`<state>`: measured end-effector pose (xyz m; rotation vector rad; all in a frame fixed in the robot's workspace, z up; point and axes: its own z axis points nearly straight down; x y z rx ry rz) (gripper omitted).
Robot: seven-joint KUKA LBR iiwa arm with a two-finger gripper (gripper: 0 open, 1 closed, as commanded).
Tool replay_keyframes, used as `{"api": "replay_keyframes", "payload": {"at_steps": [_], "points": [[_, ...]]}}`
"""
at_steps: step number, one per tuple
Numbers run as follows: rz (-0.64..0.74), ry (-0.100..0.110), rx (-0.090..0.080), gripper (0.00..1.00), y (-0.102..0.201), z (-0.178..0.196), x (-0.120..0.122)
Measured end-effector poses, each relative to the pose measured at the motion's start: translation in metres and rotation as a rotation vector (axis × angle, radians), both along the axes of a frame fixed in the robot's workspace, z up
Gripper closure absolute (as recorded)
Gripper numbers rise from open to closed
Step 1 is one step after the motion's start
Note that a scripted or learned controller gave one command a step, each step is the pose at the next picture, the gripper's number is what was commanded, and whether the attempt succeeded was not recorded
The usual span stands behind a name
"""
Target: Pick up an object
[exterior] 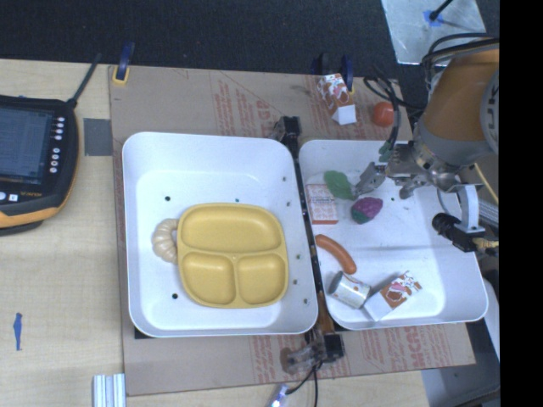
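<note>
My gripper [388, 182] hangs over the back of the right bin [441, 303], its two fingers spread apart and nothing between them. Just below its left finger [370, 177] lies a purple and green rounded object [366, 209]. A green piece [339, 183] lies to the gripper's left. Further left is a red and white packet [321, 203] by the bin wall. Nearer the front lie an orange sausage [336, 253], a silver can [348, 291] and a small carton [396, 291].
The left bin [144, 176] holds a yellow divided plate [231, 253] with a beige object [164, 238] at its left edge. Behind the right bin, on the cardboard, stand a small carton [337, 94] and a red ball [384, 114]. A control pendant [30, 155] lies far left.
</note>
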<state>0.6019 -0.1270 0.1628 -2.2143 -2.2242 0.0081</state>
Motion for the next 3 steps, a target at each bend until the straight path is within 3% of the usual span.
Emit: {"api": "replay_keyframes", "payload": {"at_steps": [1, 2, 3], "points": [[0.001, 0.0, 0.0, 0.0, -0.021, -0.072, 0.0], [0.004, 0.001, -0.002, 1.0, -0.022, -0.061, 0.0], [0.003, -0.004, 0.001, 1.0, 0.063, 0.03, -0.003]]}}
